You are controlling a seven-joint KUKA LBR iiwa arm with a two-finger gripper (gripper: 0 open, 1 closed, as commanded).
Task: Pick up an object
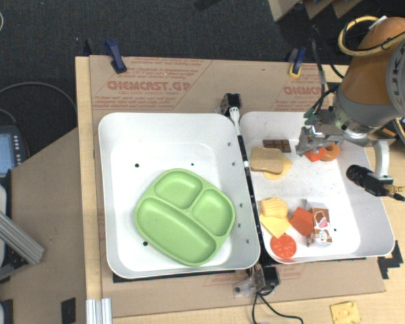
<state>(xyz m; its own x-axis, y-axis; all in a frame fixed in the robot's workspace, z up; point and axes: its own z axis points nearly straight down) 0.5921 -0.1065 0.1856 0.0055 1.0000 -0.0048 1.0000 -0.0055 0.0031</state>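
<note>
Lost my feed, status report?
Gripper low in right bin, over orange piece. No grasp visible. Bread slice and brown bar close alongside.

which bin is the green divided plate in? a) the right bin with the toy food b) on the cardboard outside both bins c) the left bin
c: the green divided plate lies flat in the left bin, while the toy food pieces such as the bread slice sit in the right bin.
</note>
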